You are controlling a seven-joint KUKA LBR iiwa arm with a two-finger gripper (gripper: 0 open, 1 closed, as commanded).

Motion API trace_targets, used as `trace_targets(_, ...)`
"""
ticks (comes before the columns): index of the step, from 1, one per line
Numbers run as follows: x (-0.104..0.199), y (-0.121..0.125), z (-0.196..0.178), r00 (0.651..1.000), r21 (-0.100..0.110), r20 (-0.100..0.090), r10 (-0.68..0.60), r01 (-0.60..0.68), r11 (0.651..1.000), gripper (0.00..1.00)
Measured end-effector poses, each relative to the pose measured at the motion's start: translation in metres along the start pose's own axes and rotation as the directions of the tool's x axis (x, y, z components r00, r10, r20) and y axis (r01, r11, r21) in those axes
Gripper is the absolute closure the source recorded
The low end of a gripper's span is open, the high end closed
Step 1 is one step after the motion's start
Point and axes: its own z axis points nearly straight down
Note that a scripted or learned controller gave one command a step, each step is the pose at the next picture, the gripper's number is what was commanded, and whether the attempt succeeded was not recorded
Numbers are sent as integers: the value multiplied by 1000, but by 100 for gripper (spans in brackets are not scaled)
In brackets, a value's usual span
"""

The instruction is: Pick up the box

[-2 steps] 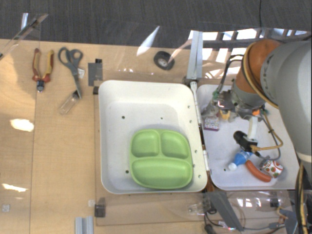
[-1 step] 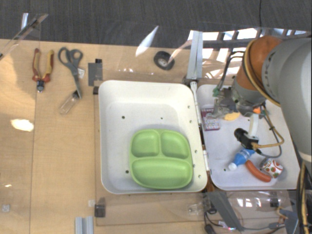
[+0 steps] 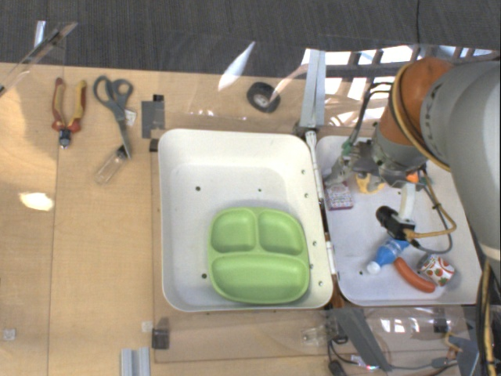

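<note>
The box [image 3: 339,197] is small and pale with a pinkish face. It lies flat at the left edge of the right bin [image 3: 356,284], close to the wall between the two bins. My gripper [image 3: 350,168] hangs at the back left of that bin, just above and behind the box. Nothing shows as lifted by it. The grey arm with its orange band comes in from the right and covers the back right of the bin.
Near the right bin's front lie a blue tube [image 3: 385,254], an orange-red sausage-shaped thing [image 3: 413,275] and a small spotted object [image 3: 437,269]. A yellow piece [image 3: 366,182] sits beside the gripper. The left bin [image 3: 180,210] holds a green divided plate [image 3: 258,254]. Pliers [image 3: 64,108], scissors [image 3: 117,104] and a tape roll [image 3: 264,96] lie on the bench.
</note>
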Motion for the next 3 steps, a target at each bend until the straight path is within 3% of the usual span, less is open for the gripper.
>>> trace_targets(2, -4, 10, 14, 993, 13, 1, -118, 118, 993, 0)
trace_targets(3, 0, 13, 1, 992, 3, -1, -124, 124, 992, 100)
